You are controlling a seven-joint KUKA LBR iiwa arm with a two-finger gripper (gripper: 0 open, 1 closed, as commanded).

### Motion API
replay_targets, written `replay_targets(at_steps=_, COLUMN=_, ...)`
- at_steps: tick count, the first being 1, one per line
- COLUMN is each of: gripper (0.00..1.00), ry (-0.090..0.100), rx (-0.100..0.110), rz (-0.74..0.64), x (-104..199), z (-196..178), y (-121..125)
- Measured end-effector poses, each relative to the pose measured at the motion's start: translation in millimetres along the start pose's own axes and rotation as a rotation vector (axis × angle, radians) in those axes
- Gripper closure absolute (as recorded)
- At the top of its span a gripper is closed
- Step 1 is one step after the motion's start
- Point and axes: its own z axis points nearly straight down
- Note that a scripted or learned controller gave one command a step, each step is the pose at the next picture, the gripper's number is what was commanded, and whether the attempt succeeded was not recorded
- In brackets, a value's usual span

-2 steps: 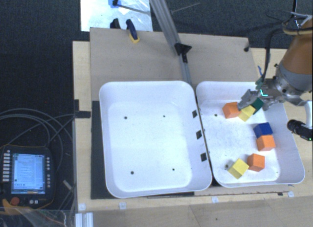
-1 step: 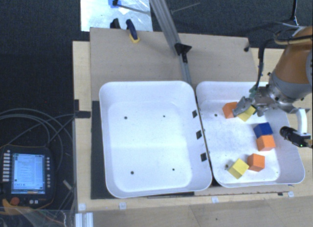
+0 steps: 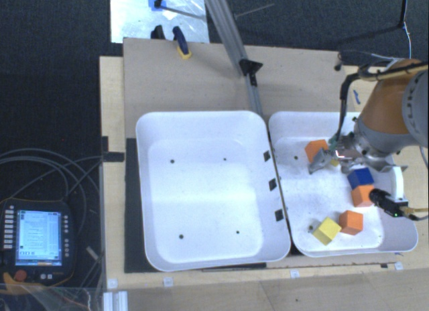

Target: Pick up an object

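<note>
In the right bin (image 3: 295,123) lie several small blocks. An orange block (image 3: 315,149) sits near the bin's middle. A blue block (image 3: 359,177) and an orange block (image 3: 362,196) lie close together towards the right wall. Another orange block (image 3: 351,222) and a yellow block (image 3: 327,230) rest near the front wall. My gripper (image 3: 326,160) is low in this bin, right beside the first orange block on its right and front side. The wrist hides what lies directly under it.
The left bin (image 3: 201,169) stands beside the right one, their walls meeting at mid-bench. A grey pole (image 3: 228,25) slants down to the bins' back edge. A pendant with a lit screen (image 3: 33,239) lies at the far left, off the bench.
</note>
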Motion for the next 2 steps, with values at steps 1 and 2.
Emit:
replay_targets(at_steps=1, gripper=0.0, ry=-0.001, rx=-0.005, rz=0.0, x=0, z=8, y=1)
replay_targets(at_steps=2, gripper=1.0, ry=-0.002, rx=-0.009, rz=-0.002, x=0, z=-4, y=2)
